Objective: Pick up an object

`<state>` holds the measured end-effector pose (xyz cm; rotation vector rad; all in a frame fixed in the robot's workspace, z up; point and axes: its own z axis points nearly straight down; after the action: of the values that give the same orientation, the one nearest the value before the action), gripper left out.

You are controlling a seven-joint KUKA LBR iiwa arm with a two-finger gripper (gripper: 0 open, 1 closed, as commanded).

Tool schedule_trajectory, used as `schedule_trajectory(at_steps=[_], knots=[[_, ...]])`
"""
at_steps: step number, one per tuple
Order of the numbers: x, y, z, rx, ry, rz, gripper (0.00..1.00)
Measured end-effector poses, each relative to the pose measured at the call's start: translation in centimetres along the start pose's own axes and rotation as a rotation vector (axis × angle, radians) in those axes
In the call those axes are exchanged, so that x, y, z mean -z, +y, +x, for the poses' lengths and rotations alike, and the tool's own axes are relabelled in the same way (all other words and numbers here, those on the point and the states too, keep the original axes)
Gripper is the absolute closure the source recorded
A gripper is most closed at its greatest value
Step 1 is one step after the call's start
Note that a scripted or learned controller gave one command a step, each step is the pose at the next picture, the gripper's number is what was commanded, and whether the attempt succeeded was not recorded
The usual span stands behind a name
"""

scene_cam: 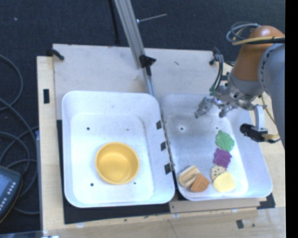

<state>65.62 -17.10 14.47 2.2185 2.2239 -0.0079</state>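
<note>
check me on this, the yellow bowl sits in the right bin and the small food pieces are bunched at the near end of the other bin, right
Not quite. The camera view shows the yellow bowl in the left bin, not the right one. The small food pieces are in the right bin, bunched toward its near end as you said, with the gripper above its far end.

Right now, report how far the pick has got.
Done: the two-finger gripper is over the far part of the right white bin, and nothing sits between its fingers. In hand: nothing yet. Left: the whole pick. The green leafy toy, purple toy and yellow round piece lie on that bin's floor, and the yellow bowl sits in the left bin.
</note>
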Motion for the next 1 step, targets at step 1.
schedule_trajectory(at_steps=[1], knots=[[-4.63, -0.09, -0.17, -0.002, 0.000, 0.000, 0.00]])
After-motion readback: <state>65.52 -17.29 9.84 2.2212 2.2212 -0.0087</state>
